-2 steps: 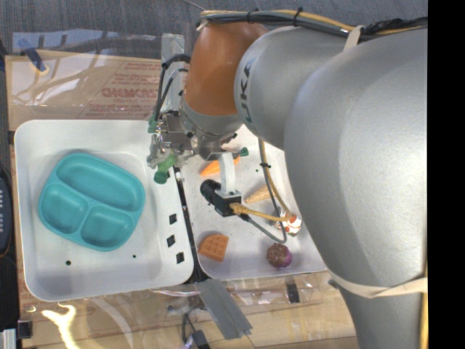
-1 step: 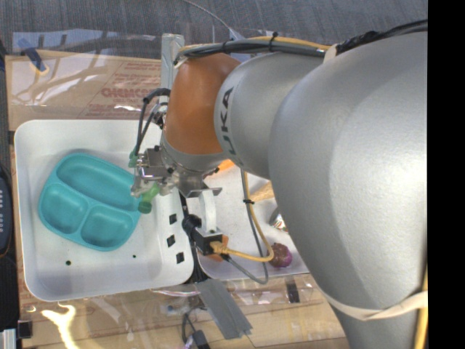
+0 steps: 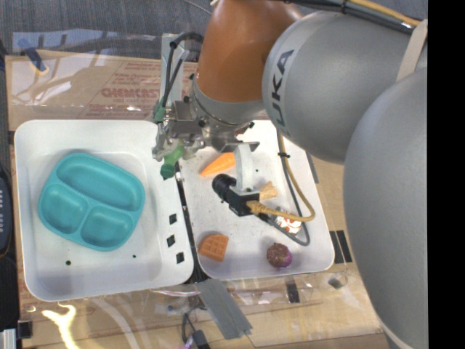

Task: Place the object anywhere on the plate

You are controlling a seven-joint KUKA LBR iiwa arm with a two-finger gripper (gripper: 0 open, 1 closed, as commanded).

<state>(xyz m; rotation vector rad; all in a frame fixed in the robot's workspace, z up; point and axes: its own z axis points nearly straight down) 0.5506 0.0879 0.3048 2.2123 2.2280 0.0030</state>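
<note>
Orange and smooth, the carrot-like wedge (image 3: pixel 219 165) lies in the right bin (image 3: pixel 320 247), just right of and slightly below the gripper (image 3: pixel 176 138); it tapers at one end. The grey arm (image 3: pixel 320 71) comes in from the right, its orange band bulking over the wrist, and the gripper sits low over the divide between the bins; whether it is open or closed cannot be told. The wedge's long axis runs on a slant, one end up-right, the other down-left toward the gripper. The teal plate (image 3: pixel 91 201) lies left of and below the gripper, in the left bin (image 3: pixel 29 144).
</note>
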